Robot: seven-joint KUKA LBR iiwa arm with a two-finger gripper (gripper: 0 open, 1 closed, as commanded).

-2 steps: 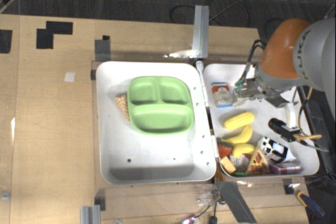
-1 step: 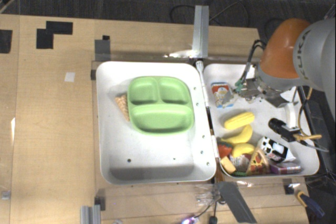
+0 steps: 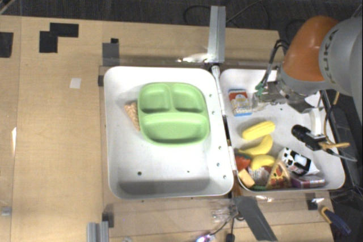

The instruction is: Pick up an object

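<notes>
Placement of the hand (image 3: 265,93) is over the upper part of the right bin (image 3: 285,122), at the right of the frame, beneath the grey arm (image 3: 343,59) and its orange band (image 3: 306,51). Whether the hand is open or closed cannot be told from this angle, nor can it be made out whether anything is touched by it.

Just left of the hand, a small red-and-white carton (image 3: 240,102) is seen lying on the bin floor near the bin's upper left corner. Lower down, toward the middle of the bin, a yellow banana-shaped piece (image 3: 258,130) is found, with a second yellow piece (image 3: 261,146) just beneath it. A red piece (image 3: 243,162) is set against the bin's left wall. Along the lower edge, several things are crowded together: a tan block (image 3: 245,178), a pizza-slice toy (image 3: 278,175), a black-and-white patterned item (image 3: 295,161) and a dark purple tube (image 3: 310,182).

In the left bin (image 3: 164,173), a green divided plate (image 3: 172,112) is seen in the upper half, and a tan waffle-like piece (image 3: 132,115) is tucked at its left edge, partly covered by it. Both bins are carried side by side on a pale wooden worktop (image 3: 57,122), on which black marks (image 3: 57,35) are seen at the upper left.
</notes>
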